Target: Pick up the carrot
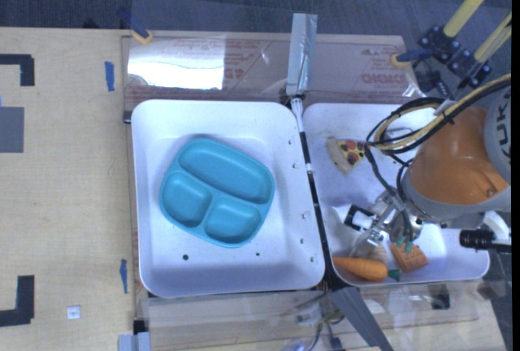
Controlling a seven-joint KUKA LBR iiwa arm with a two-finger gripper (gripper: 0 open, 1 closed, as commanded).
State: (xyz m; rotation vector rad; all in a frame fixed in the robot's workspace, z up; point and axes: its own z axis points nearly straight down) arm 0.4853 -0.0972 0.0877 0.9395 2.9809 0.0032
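Left bin (154, 203): I see a blue divided plate (216, 191) in its middle.
Right bin (467, 264): pizza slice (347, 153) near the back.
Carrot (361, 267): lying along the right bin's front edge.
Hand (382, 234): low over the carrot, beside an orange block (409, 257); I cannot tell its grip.

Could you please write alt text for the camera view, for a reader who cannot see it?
The gripper hangs low in the right bin, just above the carrot lying at its near edge, beside a small orange block. A pizza slice toy lies farther back. The left bin holds a blue divided plate.
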